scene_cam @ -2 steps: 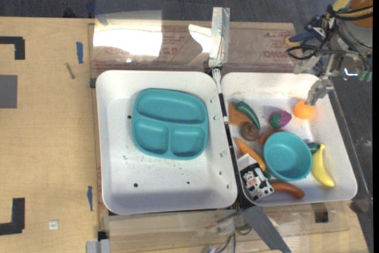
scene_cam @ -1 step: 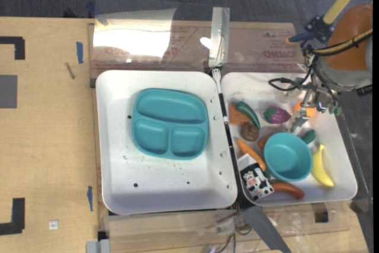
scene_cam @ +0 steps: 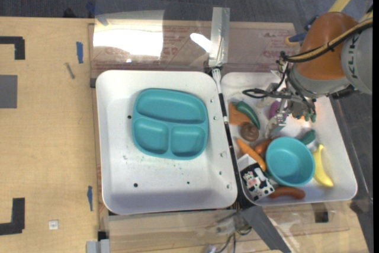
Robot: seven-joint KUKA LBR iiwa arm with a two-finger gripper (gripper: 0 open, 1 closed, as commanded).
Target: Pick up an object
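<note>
- Well, from the camera view above the bench, the right bin [scene_cam: 346, 157] is the crowded one — the teal bowl [scene_cam: 289, 160] sits near its middle, mouth up.
- Right of the bowl, touching its rim, lies a yellow banana [scene_cam: 322, 166]; below the bowl is a red sausage-like piece [scene_cam: 286, 193], and just left of that a black-and-white spotted toy [scene_cam: 258, 181].
- Up and left of the bowl lie an orange carrot [scene_cam: 251, 151], a brown round thing [scene_cam: 249, 132] and a green piece [scene_cam: 248, 111].
- Above the bowl hangs the gripper [scene_cam: 289, 111], low over the bin's far end — whether it is open or closed I cannot tell, and nothing is seen in its grasp.
- Far left of the bowl, the left bin [scene_cam: 112, 157] holds a teal divided plate [scene_cam: 170, 122].
</note>
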